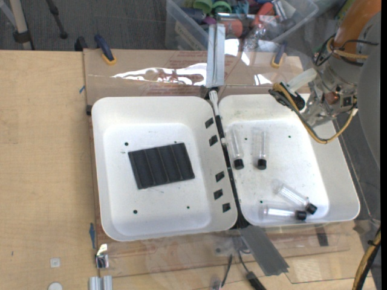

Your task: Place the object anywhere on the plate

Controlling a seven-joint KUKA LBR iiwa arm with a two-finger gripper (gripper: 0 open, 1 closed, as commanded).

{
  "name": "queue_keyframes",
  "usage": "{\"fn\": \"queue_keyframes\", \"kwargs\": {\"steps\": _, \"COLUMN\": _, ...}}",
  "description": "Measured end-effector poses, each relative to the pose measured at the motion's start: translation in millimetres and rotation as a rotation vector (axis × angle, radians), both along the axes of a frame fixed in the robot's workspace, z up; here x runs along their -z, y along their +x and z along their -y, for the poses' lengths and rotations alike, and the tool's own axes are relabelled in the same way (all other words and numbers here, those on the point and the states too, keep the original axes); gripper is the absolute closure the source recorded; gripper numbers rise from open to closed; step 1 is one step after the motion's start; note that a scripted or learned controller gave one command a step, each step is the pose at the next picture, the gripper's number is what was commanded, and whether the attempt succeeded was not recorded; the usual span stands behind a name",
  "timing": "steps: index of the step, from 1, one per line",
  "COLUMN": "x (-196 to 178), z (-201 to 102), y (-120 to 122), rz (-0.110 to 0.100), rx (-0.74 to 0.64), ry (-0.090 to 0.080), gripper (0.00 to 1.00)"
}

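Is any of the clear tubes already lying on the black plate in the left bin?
No. The black plate carries nothing, and all four tubes, like this one, lie in the right bin.

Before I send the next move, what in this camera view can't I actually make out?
- Pincer: the wrist's cables and housing hide its tip in the camera view, so its state is unreadable.
- Tubes in the right bin: clear bodies wash out against the white; contents too small to tell.
- Dark plate in the left bin: its ridges are too blurred to read.
- Clear tub: cut off by the top edge.
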State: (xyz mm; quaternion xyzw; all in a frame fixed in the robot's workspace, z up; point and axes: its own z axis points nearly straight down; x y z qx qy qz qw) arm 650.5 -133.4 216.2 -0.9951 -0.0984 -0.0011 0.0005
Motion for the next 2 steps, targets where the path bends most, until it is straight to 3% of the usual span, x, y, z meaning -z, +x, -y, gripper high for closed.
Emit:
{"fn": "queue_keyframes", "kwargs": {"steps": 1, "x": -31, "z": -50, "y": -3, "rz": 0.0, "rx": -0.015, "ry": -0.001, "gripper": 1.0}}
{"fn": "queue_keyframes", "kwargs": {"steps": 2, "x": -56, "z": -124, "y": 4, "rz": 0.001, "rx": -0.043, "ry": -0.001, "gripper": 1.0}}
